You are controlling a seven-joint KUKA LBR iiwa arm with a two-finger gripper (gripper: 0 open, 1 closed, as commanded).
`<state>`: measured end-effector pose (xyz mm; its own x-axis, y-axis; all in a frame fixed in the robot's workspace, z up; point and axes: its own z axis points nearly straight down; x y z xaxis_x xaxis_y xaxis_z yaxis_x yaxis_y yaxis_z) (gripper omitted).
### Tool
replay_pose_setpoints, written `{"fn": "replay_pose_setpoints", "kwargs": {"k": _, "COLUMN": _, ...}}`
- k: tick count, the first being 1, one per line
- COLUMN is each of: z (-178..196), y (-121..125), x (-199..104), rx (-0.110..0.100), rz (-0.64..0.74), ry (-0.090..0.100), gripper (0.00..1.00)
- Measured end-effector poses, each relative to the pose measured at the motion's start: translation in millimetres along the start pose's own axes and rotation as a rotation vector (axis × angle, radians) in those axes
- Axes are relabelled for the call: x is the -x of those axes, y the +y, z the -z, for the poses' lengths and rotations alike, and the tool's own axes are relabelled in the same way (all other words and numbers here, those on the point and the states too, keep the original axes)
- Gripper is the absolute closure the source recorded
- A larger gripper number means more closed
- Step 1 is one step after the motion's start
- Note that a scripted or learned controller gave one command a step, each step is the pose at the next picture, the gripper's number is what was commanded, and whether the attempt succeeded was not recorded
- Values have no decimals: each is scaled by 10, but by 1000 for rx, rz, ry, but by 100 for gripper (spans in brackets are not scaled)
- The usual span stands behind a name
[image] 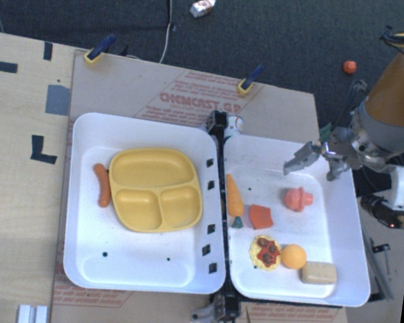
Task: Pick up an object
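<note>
The right bin point(351, 215) holds several toy foods: a pink piece point(297, 199), a carrot point(234, 195), a red-orange wedge point(260, 217), a small pizza point(266, 251), an orange ball point(293, 256) and a beige block point(318, 273). My gripper point(315, 164) hovers over the bin's far right part, just beyond the pink piece. Its fingers point(297, 160) are spread open with nothing between them.
The left bin point(84, 148) carries a yellow divided tray point(157, 189) and a sausage point(102, 185) beside it. A black divider point(217, 189) runs between the bins. Clamps point(98, 51) hold the cardboard at the back.
</note>
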<state>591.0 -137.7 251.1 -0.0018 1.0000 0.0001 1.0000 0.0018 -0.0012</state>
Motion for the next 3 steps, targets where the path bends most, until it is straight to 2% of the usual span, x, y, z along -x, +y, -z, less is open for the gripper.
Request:
{"fn": "replay_pose_setpoints", "kwargs": {"k": 1, "z": -1390, "y": 69, "x": 652, "rx": -9, "rz": -5, "ry": -1, "gripper": 0}}
{"fn": "replay_pose_setpoints", "kwargs": {"k": 2, "z": -1682, "y": 319, "x": 745, "rx": 0, "rz": 1, "ry": 0, "gripper": 0}}
{"fn": "replay_pose_setpoints", "kwargs": {"k": 3, "z": -1547, "y": 328, "x": 738, "rx": 5, "rz": 2, "ry": -1, "gripper": 100}}
